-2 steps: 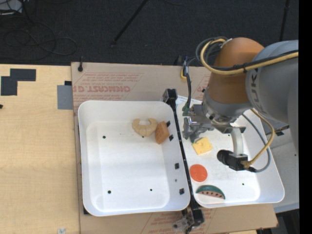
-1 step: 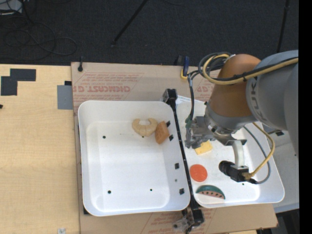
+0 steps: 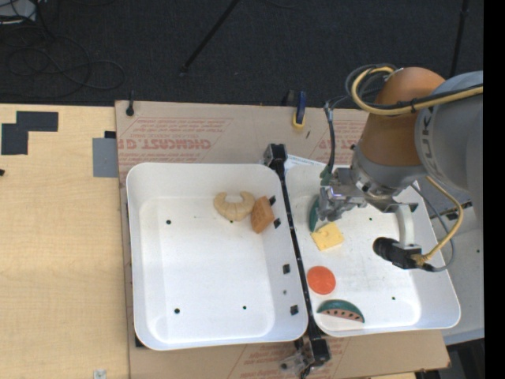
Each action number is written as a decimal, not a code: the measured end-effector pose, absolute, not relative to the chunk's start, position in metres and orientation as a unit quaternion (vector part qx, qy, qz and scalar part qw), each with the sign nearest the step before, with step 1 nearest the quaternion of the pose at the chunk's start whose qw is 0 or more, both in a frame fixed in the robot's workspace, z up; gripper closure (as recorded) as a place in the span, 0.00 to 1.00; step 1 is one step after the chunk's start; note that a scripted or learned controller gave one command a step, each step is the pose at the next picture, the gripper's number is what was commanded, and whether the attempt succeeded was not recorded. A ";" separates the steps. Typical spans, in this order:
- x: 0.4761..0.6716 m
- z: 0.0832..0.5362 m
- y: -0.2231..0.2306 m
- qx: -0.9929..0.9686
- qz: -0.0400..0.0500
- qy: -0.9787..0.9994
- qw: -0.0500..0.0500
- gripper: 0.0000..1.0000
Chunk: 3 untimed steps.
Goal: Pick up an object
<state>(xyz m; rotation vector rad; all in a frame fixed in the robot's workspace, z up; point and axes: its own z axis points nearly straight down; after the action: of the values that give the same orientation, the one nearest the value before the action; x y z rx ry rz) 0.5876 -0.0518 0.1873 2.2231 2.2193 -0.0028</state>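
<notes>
- The gripper (image 3: 325, 208) is down in the right bin (image 3: 442, 310), at its upper left, close to the divider (image 3: 289, 235) between the bins.
- A dark green thing (image 3: 316, 212) sits at the fingertips; whether it is between them or just beside them I cannot tell, and the wrist hides whether the tool is apart or together.
- The cheese wedge (image 3: 328, 237) lies just below the gripper, near the green thing, perhaps touching it.
- Lower in the same bin lie an orange disc (image 3: 320, 279) and a watermelon slice (image 3: 341, 312), well apart from the gripper.
- The left bin (image 3: 150, 306) holds a croissant (image 3: 233, 204) and a brown piece (image 3: 263, 213) touching it, near the divider.
- Risk: working this close to the bin wall, a finger could catch the wall or the divider and spoil the close.
- Risk: the cheese is so near that a grip on the green thing could nudge it or pinch both, and either may slip on the lift.
- Risk: the green thing looks thin and tilted, so the fingers could shut on nothing.
</notes>
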 end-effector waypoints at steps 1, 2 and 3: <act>0.561 0.351 -0.048 0.707 0.005 0.707 0.005 1.00; 0.576 0.222 0.022 0.705 -0.003 0.709 -0.005 1.00; 0.589 0.392 0.020 0.706 0.006 0.708 0.005 1.00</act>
<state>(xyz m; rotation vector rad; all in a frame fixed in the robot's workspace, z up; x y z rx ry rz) 0.5895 0.0203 0.3919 2.2116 2.2162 0.0177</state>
